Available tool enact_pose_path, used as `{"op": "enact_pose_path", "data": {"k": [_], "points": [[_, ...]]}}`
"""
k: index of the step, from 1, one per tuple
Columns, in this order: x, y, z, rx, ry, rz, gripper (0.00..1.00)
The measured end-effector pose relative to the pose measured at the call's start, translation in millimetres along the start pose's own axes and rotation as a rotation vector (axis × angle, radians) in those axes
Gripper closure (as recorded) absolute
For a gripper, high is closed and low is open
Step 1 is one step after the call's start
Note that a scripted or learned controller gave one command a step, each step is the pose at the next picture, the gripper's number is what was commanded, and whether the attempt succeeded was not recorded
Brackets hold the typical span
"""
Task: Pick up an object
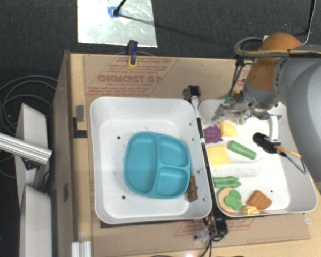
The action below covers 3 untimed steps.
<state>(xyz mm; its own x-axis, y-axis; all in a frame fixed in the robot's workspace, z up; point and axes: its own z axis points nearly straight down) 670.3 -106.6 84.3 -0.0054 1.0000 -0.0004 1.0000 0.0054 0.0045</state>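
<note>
My gripper (234, 110) hangs over the far end of the right bin (299, 189), just above a small yellow block (228, 128). A purple toy (212, 133) lies to the left of that block. Below them a flat yellow slab (218, 155) rests beside a green cucumber-like piece (241, 150). A green pod (226, 182) lies nearer the front. At the bin's front, a small tan dish (224, 204) carries a green toy (234, 199), and a brown waffle-like piece (259, 199) lies beside it. I see nothing held in the gripper.
The left bin (104, 143) holds a blue divided plate (157, 165). A small brown item (192, 189) lies at the plate's right edge by the wall between the bins. The grey arm (305, 90) covers the right bin's far right corner.
</note>
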Motion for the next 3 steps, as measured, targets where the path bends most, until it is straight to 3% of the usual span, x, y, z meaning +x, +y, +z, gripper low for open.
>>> {"op": "enact_pose_path", "data": {"k": [1, 2, 3], "points": [[21.8, -0.3, -24.6, -0.001, 0.001, -0.001, 0.0], [-18.5, -122.9, 1.4, 0.015, 0.002, 0.012, 0.0], [-32.7, -66.0, -112.4, -0.012, -0.004, 0.001, 0.0]]}}
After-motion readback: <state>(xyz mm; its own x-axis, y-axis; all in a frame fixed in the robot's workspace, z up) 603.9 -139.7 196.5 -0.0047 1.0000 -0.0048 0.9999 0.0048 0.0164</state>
